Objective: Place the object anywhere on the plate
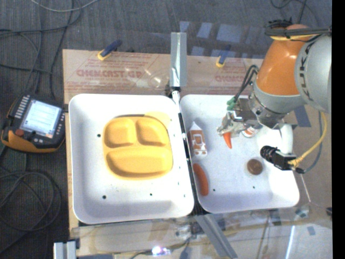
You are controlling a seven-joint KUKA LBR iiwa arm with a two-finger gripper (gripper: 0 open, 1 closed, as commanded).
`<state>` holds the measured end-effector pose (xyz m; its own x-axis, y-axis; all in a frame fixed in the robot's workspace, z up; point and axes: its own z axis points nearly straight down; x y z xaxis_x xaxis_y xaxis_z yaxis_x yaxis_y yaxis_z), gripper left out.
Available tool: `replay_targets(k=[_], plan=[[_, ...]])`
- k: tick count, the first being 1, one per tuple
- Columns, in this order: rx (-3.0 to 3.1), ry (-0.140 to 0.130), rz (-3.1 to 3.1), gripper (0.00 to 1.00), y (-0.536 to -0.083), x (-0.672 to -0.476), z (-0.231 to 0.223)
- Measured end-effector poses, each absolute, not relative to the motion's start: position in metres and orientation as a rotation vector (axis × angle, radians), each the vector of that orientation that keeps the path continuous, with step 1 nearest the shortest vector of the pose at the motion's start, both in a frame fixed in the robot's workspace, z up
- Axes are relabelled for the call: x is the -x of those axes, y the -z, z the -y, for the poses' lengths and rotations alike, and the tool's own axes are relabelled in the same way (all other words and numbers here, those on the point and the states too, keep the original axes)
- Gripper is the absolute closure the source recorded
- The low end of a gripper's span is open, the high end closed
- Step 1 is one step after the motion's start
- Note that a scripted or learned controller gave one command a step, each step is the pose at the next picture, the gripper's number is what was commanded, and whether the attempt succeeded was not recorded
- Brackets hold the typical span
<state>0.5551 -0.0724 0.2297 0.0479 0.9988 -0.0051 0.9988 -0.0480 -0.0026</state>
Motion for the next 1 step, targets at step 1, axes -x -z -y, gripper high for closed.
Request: replay_targets(k=[1], plan=[[-2.193, 0.006, -2.25, 1.0, -0.2496, -0.5997, 0.005]])
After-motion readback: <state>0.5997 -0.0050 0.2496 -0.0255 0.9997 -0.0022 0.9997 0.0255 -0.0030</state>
